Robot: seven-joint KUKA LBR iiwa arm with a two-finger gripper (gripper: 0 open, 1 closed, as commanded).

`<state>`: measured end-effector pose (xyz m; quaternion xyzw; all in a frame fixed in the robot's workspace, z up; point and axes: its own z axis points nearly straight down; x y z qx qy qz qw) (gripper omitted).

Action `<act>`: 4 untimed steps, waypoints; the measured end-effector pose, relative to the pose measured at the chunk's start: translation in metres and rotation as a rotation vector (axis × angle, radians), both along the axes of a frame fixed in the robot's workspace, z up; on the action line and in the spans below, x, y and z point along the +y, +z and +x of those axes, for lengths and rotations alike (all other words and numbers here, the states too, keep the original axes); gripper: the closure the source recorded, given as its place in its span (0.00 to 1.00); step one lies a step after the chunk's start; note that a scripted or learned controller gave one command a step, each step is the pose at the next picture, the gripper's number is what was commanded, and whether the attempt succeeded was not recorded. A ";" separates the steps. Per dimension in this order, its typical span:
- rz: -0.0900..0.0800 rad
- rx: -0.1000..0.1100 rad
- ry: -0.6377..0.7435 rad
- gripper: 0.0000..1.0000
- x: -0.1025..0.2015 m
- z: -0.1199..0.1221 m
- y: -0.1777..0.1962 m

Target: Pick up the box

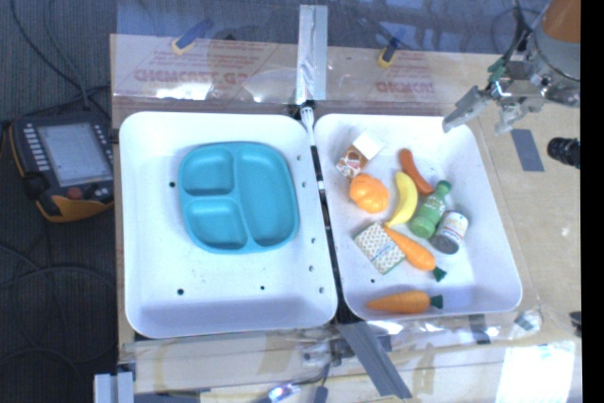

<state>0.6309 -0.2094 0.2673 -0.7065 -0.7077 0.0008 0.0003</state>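
The box [378, 247] is small and flat with a checked pattern. It lies tilted in the right bin [491, 193], left of centre, between an orange fruit [369, 193] and a carrot [412, 250]. My gripper [478, 118] hovers over the bin's far right corner, well away from the box. It is open and nothing is between its fingers [457, 116].
The right bin also holds a small white and brown packet [358, 156], a banana [405, 199], a green bottle [428, 211], a small can [450, 231], an orange-red piece [412, 170] and a second carrot [404, 302]. A blue divided plate [236, 195] lies in the left bin [151, 231].
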 end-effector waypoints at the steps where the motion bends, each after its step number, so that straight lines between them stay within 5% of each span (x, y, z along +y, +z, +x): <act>1: 0.003 0.001 0.234 0.00 0.003 -0.147 -0.151; 2: -0.003 -0.002 -0.156 0.00 0.001 -0.108 0.035; 3: -0.003 -0.003 -0.156 0.00 0.070 -0.087 0.167; 4: -0.002 -0.001 -0.170 0.00 0.128 -0.146 0.167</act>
